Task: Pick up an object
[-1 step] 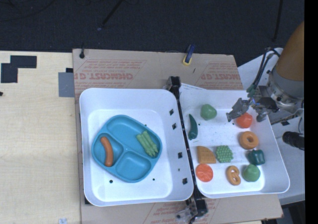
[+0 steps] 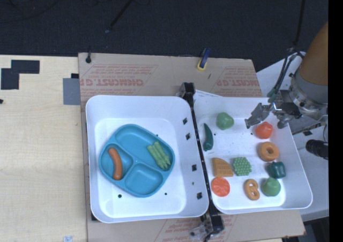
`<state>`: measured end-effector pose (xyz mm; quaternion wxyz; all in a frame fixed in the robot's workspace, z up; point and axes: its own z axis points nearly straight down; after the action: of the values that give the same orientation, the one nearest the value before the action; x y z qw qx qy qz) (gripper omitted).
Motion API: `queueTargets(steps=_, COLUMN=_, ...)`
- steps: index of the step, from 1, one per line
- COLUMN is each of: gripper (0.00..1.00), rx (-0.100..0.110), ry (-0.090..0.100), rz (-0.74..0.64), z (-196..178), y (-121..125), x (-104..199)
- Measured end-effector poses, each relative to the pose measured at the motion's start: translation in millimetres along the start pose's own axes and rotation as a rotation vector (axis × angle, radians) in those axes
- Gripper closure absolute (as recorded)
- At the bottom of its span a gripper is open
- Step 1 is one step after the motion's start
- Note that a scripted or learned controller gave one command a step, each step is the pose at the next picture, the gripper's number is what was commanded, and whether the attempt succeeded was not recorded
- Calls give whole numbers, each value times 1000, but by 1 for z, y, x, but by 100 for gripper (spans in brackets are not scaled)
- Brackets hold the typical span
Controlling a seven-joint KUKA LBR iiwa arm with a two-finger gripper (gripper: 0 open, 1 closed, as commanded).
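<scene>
Left bin (image 2: 102, 203): blue divided plate (image 2: 136, 159) holding a sausage (image 2: 115, 162) and green beans (image 2: 158, 155).
Right bin (image 2: 300, 192): toy foods, including a doughnut (image 2: 267, 151), pretzel (image 2: 251, 189) and dark green pepper (image 2: 207, 137).
Pepper axis: long axis runs top to bottom of the frame, at the bin's left wall.
Gripper (image 2: 266, 116): upper right of frame, above a red-orange tomato (image 2: 263, 130); jaw state cannot be determined.

I see a small orange-red ball (image 2: 263, 130) lying in the right bin (image 2: 300, 203), near its far right side, just behind a glazed doughnut (image 2: 267, 151).
</scene>
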<state>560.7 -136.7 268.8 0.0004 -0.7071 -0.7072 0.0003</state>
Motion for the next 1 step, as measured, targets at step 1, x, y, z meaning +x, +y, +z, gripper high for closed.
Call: queueTargets(steps=1, gripper=0, rx=6, ry=2, rz=-1, z=63, y=2, x=6)
